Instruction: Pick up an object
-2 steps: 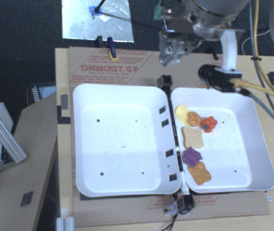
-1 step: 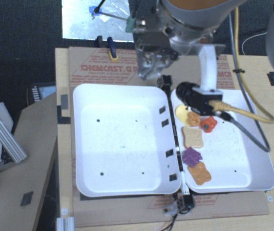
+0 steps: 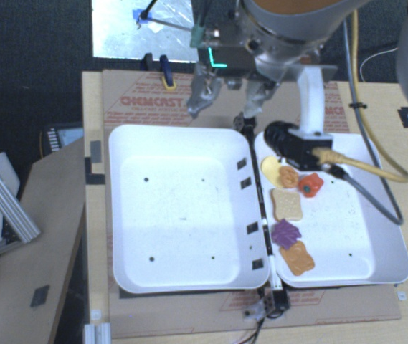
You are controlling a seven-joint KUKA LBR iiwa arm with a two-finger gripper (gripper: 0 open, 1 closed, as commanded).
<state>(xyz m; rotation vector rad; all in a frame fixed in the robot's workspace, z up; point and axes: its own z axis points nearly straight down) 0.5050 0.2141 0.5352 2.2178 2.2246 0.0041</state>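
Observation:
My gripper (image 3: 226,103) hangs high over the far edge of the bench, above the gap between the two bins. Its two fingers (image 3: 201,97) stand wide apart, open, with nothing between them. The right bin (image 3: 376,224) holds several small toy foods along its left side: a yellow piece (image 3: 270,167), a small orange piece (image 3: 288,175), a red tomato-like piece (image 3: 310,184), a slice of toast (image 3: 287,205), a purple grape bunch (image 3: 285,232) and an orange lump (image 3: 297,257). All of them lie below and to the right of the gripper.
The left bin (image 3: 182,206) sits beside the right one, with a row of dark clips (image 3: 250,185) along the divide. Cardboard (image 3: 146,99) lies under both bins. A blue-and-yellow clamp (image 3: 166,72) stands at the back left.

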